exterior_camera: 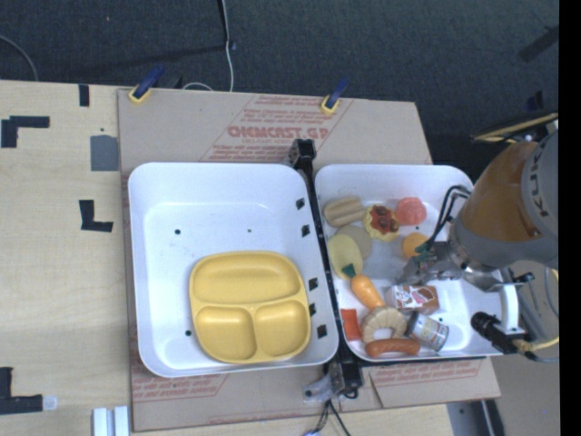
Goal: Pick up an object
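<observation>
No object is lifted yet; nothing shows between the fingers, so the pick looks not done. The gripper hangs low in the right bin, tip just above a red-and-white packet, the likeliest target as I judge it. Can't tell if the fingers are apart or together, too small and dark. Just toward the divider from the tip: orange carrot and pale yellow piece. Beyond the tip toward the far rim: small orange ball, pink round piece, hot dog bun. Near the front rim: sausage, small can. Well apart, the left bin holds a yellow divided tray. Left to do: close on something, lift.
</observation>
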Controlling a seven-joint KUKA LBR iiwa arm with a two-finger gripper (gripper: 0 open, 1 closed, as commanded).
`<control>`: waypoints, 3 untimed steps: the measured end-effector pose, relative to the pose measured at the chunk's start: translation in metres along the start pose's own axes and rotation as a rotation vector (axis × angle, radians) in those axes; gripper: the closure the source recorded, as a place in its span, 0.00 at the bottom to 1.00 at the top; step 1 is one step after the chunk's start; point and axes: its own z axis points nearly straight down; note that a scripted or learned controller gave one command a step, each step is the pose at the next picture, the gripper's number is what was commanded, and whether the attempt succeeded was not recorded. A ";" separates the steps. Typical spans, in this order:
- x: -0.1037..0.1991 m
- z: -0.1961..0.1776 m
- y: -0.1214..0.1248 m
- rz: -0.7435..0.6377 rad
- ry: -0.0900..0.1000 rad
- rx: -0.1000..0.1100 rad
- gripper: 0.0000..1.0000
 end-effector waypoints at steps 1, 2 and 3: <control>0.000 0.001 0.000 0.000 0.000 0.001 0.00; 0.001 -0.009 0.000 -0.001 0.002 0.002 1.00; 0.001 -0.008 0.000 -0.001 0.002 0.002 0.00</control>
